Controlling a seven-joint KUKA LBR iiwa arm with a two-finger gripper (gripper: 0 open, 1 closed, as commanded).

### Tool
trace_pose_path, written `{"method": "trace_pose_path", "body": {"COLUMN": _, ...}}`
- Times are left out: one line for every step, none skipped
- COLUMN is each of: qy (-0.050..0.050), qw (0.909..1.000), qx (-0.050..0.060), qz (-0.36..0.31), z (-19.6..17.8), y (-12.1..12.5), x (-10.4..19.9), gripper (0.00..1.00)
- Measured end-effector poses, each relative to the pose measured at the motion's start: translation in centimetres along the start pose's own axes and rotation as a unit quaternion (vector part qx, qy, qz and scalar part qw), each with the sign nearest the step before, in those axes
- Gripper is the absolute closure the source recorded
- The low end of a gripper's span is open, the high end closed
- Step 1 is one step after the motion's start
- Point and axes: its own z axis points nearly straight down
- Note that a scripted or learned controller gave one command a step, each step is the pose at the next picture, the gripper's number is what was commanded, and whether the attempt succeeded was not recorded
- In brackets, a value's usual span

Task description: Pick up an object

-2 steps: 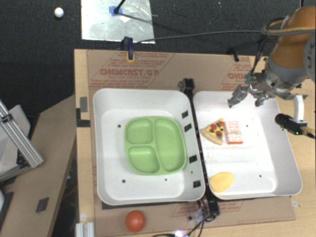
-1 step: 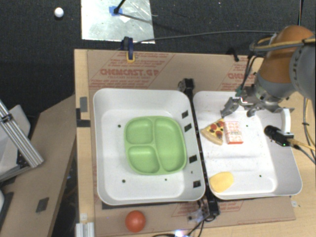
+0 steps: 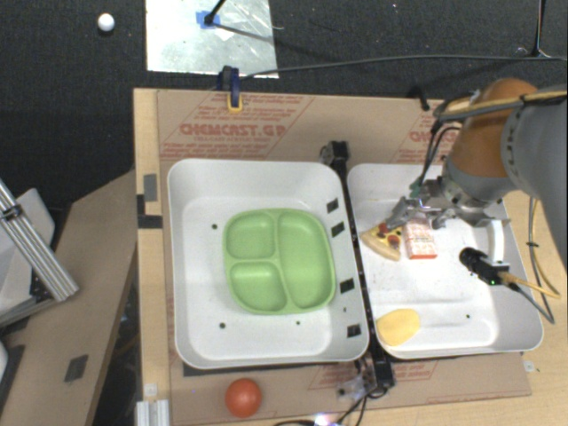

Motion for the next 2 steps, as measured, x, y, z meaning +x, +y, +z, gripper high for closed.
{"method": "trace_pose_path", "body": {"qy": -0.001, "qw": 1.0000, "qx": -0.004, "qz": 0.000, "z": 1.1, "y": 0.3, "x": -0.1, "gripper": 0.00}}
{"method": "trace_pose_path", "body": {"qy": -0.002, "qw": 1.0000, "qx": -0.009, "qz": 0.000, "z": -0.2, "y": 0.5, "x": -0.1, "gripper": 1.00}}
